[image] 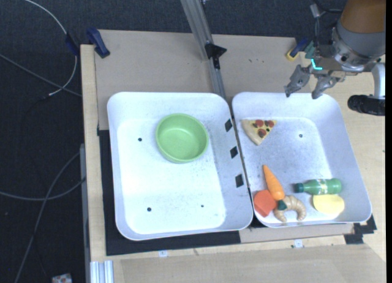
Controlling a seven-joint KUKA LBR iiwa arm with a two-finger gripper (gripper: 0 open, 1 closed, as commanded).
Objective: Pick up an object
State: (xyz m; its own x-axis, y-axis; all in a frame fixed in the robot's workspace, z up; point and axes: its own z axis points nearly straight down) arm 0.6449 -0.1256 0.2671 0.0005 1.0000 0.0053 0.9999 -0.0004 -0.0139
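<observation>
Objects for picking lie in the right-hand shallow white plastic bin (343, 147), as we see from the overhead camera. A toy pizza slice with red toppings (258, 130) rests toward its far left part. At the near end we find a cluster: an orange plastic carrot (273, 182) lying at a slant, a small red-orange rounded piece (264, 203) just beside its near end, a tan croissant-shaped toy (290, 209) touching or nearly touching both, a green plastic bottle with a white cap (318, 186) lying on its side, and a yellow rounded piece (327, 205) just near of the bottle.

The left-hand shallow white plastic bin (128, 171) holds a light green round bowl (181, 137), upright, in its far half.

We see the two-finger gripper (305, 90) over the far edge of the right bin, its fingers spread apart with nothing between them, well apart from the pizza slice and the near cluster. The grey arm with its orange band (363, 12) enters at the far right.
</observation>
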